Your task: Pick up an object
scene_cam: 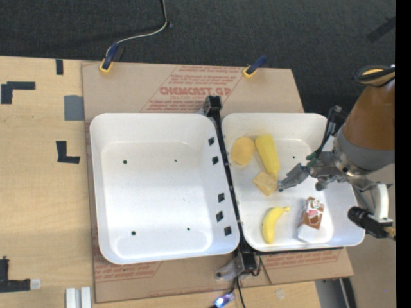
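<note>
The right bin holds five objects. A round yellow-orange fruit and a long yellow piece lie near its back left. A small pale yellow block sits just below them. A banana and a white carton with a red-brown picture lie near the front. My gripper hangs low over the middle of this bin, open. One dark finger reaches toward the yellow block, and nothing sits between the fingers.
The left bin shows only its bare white floor. A black divider strip runs between the bins. The arm's grey body with its orange band stands over the right bin's right rim. Cardboard lies under both bins.
</note>
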You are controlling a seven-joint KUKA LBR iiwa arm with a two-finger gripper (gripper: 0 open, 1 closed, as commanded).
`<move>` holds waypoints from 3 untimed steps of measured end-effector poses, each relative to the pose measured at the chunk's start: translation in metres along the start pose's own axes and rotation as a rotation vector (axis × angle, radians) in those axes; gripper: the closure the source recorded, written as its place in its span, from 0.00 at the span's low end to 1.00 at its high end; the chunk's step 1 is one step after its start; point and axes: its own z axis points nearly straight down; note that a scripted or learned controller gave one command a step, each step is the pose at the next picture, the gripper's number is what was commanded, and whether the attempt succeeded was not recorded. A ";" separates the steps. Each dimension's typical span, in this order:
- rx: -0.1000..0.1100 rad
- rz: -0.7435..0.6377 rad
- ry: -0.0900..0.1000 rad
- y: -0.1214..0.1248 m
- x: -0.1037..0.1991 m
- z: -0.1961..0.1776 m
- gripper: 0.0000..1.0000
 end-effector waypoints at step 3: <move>-0.003 -0.002 -0.001 0.084 0.029 0.110 1.00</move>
